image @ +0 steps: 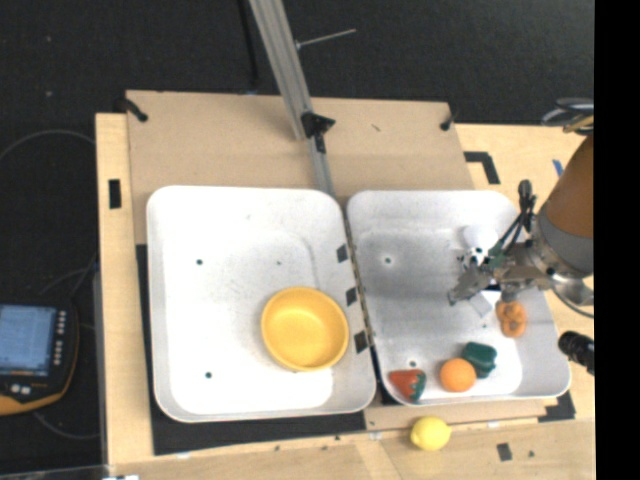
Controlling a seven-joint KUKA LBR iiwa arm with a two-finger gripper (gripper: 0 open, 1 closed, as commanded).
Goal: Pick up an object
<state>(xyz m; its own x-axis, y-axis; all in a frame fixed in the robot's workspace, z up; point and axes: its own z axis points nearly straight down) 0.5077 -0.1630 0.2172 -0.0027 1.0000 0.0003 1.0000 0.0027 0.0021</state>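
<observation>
You are looking at an early stage of the pick: no object has left its bin, and nothing is visibly carried. The gripper (468, 280) hangs low over the right bin (400, 218), near that bin's right side, with the arm entering from the right. Whether the hand is released or clenched cannot be determined from this view; treat its state as unknown. No object can be made out in its grasp. The candidate objects lie in the right bin's near-right area: a small orange-brown item (512, 317) just beside the gripper, toward the right wall; a dark green item (481, 357) below it; an orange ball (458, 375) touching or just beside the green item; and a red item (407, 383) at the near-left corner. A yellow bowl (304, 328) rests in the left bin (200, 228), well apart from the gripper. A yellow lemon-like object (429, 433) lies on the bench outside both bins. Judged from the gripper's position, the orange-brown item is the nearest target. Remaining steps: close on an object, verify the grasp, and lift clear of the bin.
</observation>
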